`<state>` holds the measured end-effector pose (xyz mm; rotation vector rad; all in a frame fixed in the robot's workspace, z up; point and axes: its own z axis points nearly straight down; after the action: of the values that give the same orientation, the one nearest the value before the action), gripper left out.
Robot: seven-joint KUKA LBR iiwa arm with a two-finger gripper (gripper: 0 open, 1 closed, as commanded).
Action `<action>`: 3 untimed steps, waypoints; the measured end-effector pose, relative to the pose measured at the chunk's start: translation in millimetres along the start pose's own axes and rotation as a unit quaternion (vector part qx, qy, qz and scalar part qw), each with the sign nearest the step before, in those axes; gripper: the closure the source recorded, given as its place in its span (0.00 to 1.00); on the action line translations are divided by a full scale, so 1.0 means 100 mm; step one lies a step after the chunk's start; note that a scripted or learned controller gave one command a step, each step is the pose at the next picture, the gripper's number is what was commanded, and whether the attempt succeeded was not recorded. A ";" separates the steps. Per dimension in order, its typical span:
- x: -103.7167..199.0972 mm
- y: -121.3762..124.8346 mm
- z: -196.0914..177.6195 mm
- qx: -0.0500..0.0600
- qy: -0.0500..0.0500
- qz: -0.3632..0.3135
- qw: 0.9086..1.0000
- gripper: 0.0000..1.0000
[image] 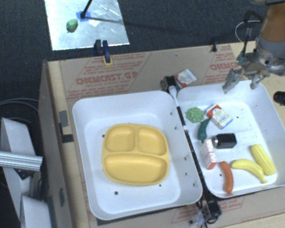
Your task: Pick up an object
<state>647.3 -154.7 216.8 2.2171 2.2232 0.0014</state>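
My gripper [243, 80] hangs open over the far edge of the right bin [278, 123], its two fingers spread and nothing between them. Below it in that bin lie a green broccoli piece [194, 113], a red and white carton [219, 116], a dark teal pepper [203, 128], a black block [224, 140], a pink and white packet [208, 155], a sausage [227, 176], a banana [248, 168] and a corn cob [263, 158]. The carton is the nearest item, down and to the left of the fingers.
The left bin [91, 144] holds a yellow divided plate [135, 153]. A small printed packet [185, 77] lies on the cardboard behind the bins. A black clip [171, 83] sits at the bins' shared far corner. A metal sheet [86, 18] lies at the back.
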 end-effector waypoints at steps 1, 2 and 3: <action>0.31 0.04 1.11 0.002 0.001 -0.001 1.000 0.00; 0.31 -0.77 1.33 0.001 0.000 0.001 1.000 0.00; 0.31 -0.76 1.22 -0.001 0.000 0.000 1.000 1.00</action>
<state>571.6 -124.2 95.0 2.2165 2.2230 0.0030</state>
